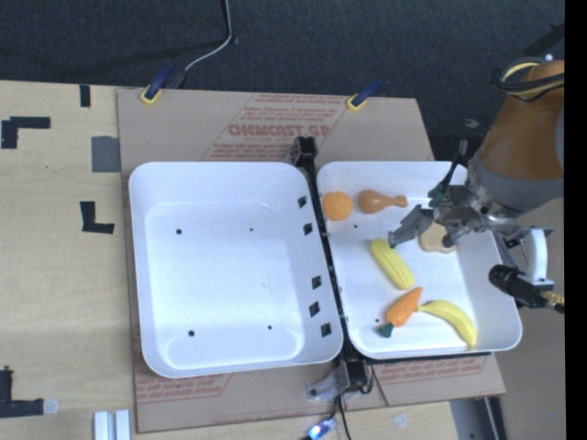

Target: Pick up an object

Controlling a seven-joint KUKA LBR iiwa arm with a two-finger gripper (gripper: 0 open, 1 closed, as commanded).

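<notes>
Fingers (424, 227) sit over the right bin (477, 337), upper right part, dark prongs spread apart and pointing left-down. Tan object (435, 241) lies right at them, partly hidden under the gripper; cannot tell if it is actually clamped between them or just underneath.

Right bin contents: orange ball (337, 206) at upper left corner by the divider, drumstick-shaped brown toy (378, 201) just beside it to the right, well clear of the ball but near the finger tips. Corn cob (392, 263) in the middle, tilted, just below-left of the fingers. Carrot (402, 309) lower centre, green end toward the bottom edge. Banana (450, 320) lower right, touching or almost touching the carrot top.

Left bin (147, 246) is white with small dark dots on its floor.

Both bins rest on a cardboard sheet (266, 126) on the wooden counter (55, 264).

Arm (523, 145) enters from the right edge, orange band up top, grey wrist angled down-left toward the bin.
</notes>
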